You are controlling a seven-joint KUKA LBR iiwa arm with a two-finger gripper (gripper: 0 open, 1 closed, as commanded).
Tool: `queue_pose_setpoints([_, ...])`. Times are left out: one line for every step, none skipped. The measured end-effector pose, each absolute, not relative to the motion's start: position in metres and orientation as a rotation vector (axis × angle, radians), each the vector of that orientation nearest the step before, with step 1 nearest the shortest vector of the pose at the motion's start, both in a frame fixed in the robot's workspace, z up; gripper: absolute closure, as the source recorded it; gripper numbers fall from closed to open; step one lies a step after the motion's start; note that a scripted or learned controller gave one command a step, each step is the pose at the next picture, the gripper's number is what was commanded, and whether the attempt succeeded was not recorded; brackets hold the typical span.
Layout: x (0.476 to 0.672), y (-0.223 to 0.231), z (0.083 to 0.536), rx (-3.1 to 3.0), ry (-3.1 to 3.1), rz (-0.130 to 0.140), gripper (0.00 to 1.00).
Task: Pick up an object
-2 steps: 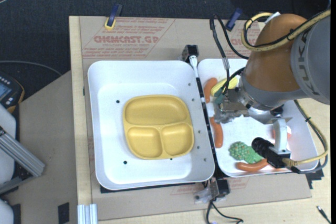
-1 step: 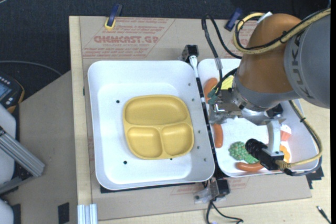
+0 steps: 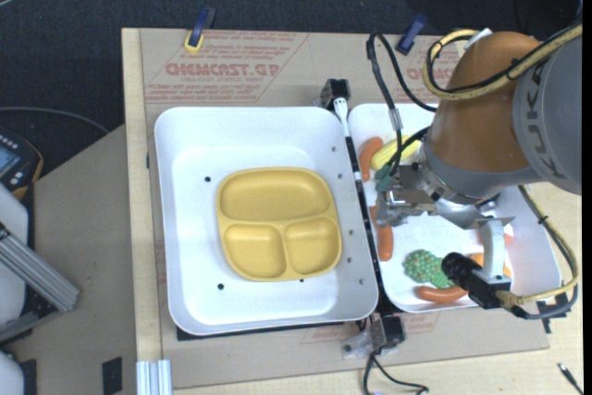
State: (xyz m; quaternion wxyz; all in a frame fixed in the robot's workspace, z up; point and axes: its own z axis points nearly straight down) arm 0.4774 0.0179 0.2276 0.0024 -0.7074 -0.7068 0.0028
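Observation:
My gripper (image 3: 396, 201) hangs low over the left part of the right bin (image 3: 546, 268), under the arm's orange band. Just below it lies a small orange carrot-like piece (image 3: 384, 241). An orange sausage-shaped toy (image 3: 369, 156) lies above the gripper by the bin's left wall, with a yellow piece (image 3: 404, 148) and a bit of green (image 3: 383, 161) beside it. A green broccoli-like toy (image 3: 423, 266) and a reddish sausage (image 3: 442, 294) lie near the bin's front. The arm hides much of this bin.
The left bin (image 3: 185, 153) holds a yellow divided plate (image 3: 277, 223) in its middle. An orange piece (image 3: 492, 258) shows partly behind the wrist at the right. The wall between the bins runs close to the gripper's left.

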Motion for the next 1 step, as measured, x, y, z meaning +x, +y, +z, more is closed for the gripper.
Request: queue_pose_setpoints([0.4849,0.0234,0.2129,-2.216,-2.218,0.01,1.0])
